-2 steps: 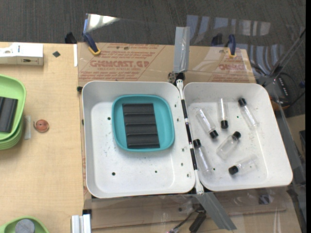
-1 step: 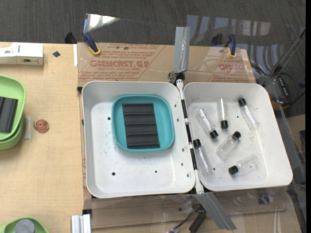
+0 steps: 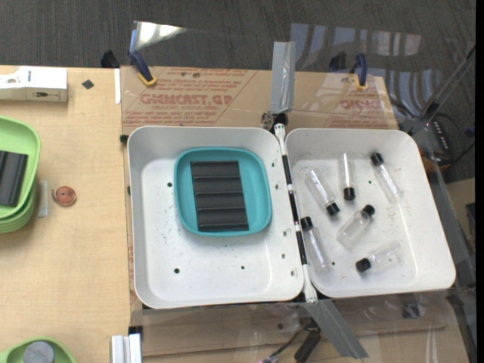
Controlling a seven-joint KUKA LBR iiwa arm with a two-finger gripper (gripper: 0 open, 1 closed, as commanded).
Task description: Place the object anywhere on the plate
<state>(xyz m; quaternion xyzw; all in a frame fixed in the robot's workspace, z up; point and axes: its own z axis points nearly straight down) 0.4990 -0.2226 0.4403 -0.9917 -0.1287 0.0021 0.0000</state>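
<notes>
Vials point(image 3: 355, 226) are the items to move: six small clear tubes with black caps lie loose in the right bin point(image 3: 423, 274), well apart from the target. Working left to right: the counter point(image 3: 76, 278) carries a green tray point(image 3: 23, 138) at its left edge; the left bin point(image 3: 151, 278) holds the teal plate point(image 3: 261, 195), which has a dark ribbed insert point(image 3: 219, 196) at its centre; the right bin holds the vials, one lying against the bin's left wall point(image 3: 313, 248), the others scattered toward the middle. Each vial is judged to be light, rigid, smooth and prone to roll or slip; if glass, it is breakable. Grip across the clear barrel near mid-length, square to the long axis, with moderate force. Choose a vial lying apart from its neighbours. The state of the tool cannot be told from this view.
</notes>
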